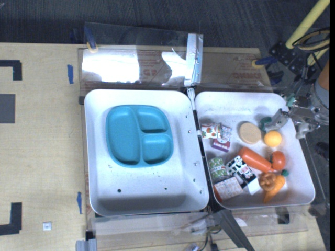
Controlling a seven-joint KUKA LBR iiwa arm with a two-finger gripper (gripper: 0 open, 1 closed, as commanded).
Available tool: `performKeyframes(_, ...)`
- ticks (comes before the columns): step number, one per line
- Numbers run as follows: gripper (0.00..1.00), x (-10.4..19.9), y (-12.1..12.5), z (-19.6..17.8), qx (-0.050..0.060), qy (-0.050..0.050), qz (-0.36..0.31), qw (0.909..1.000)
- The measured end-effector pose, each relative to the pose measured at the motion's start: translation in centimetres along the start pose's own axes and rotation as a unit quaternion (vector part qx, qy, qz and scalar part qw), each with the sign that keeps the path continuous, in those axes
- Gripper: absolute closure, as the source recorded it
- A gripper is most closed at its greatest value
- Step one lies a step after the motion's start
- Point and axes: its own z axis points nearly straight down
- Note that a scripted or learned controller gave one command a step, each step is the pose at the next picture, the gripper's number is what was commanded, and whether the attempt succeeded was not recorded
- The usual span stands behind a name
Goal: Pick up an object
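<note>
The right bin [246, 102] holds several small objects. A yellow-orange ball [272, 138] lies beside a round tan bun [250, 133]. Below them are a carrot [255, 159], a red tomato [279, 160] and an orange toy [270, 182]. A strawberry-print carton [217, 135], a green can [217, 167], a black-and-white cow-pattern box [241, 168] and a pinkish packet [228, 188] lie nearer the bin's left side. My gripper [289, 125] hangs over the bin's upper right corner, just above and to the right of the ball. It is open, and nothing sits between its fingers [278, 120].
The left bin [99, 187] holds a blue divided plate [139, 134]. A clear plastic sheet [141, 56] lies behind the bins. Cables and a yellow hose [311, 14] crowd the upper right. The wooden bench [36, 156] extends to the left.
</note>
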Motion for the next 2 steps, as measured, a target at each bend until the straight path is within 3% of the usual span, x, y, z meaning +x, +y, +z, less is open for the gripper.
performKeyframes(1,0.0,-1.0,2.1,10.3,0.0,0.005,-0.048,0.9988)
performKeyframes(2,1.0,-1.6,2.1,9.2,-0.001,0.001,-0.045,0.999)
